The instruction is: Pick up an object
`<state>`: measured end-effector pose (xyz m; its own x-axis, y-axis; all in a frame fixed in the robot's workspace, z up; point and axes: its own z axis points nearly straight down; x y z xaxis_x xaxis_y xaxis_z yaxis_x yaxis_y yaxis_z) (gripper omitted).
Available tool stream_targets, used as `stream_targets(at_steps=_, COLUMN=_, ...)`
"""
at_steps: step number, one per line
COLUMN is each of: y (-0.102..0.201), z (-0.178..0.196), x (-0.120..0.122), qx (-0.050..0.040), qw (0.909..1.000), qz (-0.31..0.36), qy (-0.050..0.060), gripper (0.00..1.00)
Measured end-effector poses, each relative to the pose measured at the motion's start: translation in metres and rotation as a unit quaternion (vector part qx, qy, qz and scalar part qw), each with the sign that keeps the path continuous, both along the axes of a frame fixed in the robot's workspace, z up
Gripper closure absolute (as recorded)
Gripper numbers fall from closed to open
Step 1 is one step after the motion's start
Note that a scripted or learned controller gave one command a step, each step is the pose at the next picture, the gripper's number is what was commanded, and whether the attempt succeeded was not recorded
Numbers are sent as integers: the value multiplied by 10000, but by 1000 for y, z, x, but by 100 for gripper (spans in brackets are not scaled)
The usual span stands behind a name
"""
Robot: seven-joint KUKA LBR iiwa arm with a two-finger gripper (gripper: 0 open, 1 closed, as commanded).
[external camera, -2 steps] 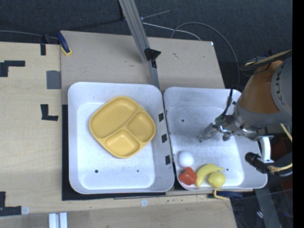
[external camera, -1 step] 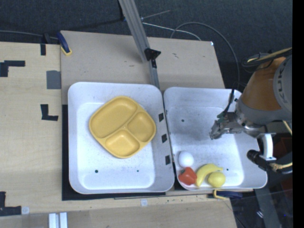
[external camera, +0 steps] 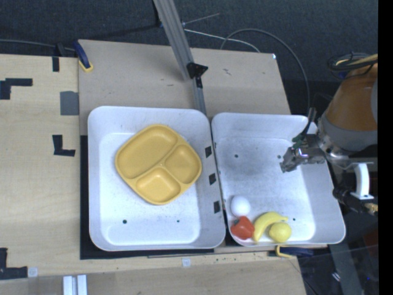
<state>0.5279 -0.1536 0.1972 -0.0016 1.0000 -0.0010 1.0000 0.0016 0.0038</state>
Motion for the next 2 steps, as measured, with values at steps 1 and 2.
stream_targets(at_steps=1, y=-3, z=43, x=2, qx=-2, qw=10000, qz=0, qy=0, gripper=100)
stream_targets(at_steps=2, y=-3, z=84, x=3, qx=-1, qw=10000, qz=0, qy=2, gripper=100)
